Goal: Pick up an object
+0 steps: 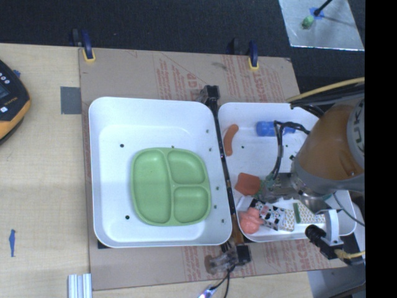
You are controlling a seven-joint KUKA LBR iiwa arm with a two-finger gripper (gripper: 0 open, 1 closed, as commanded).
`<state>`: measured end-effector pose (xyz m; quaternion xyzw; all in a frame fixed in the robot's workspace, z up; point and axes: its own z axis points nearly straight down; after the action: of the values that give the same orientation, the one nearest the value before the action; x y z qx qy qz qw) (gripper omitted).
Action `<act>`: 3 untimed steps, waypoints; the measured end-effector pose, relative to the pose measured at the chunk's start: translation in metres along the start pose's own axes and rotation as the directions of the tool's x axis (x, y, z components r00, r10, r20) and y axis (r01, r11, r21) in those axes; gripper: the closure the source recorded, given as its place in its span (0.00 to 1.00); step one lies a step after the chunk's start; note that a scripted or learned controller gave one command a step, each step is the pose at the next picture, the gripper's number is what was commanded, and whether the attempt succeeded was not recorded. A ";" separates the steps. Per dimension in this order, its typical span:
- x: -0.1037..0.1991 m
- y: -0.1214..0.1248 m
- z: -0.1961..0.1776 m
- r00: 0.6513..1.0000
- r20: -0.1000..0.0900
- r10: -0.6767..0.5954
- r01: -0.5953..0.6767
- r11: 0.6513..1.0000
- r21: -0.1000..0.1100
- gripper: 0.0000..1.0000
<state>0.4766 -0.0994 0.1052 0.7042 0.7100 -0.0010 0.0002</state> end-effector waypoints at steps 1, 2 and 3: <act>0.033 0.081 -0.087 1.000 -0.002 0.003 -0.003 1.000 0.001 1.00; 0.033 0.081 -0.087 1.000 -0.002 0.004 -0.004 1.000 0.002 0.00; 0.040 0.023 -0.086 1.000 -0.002 0.004 -0.004 1.000 0.004 0.00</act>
<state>0.4992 -0.0593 0.1914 0.7054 0.7088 -0.0017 -0.0017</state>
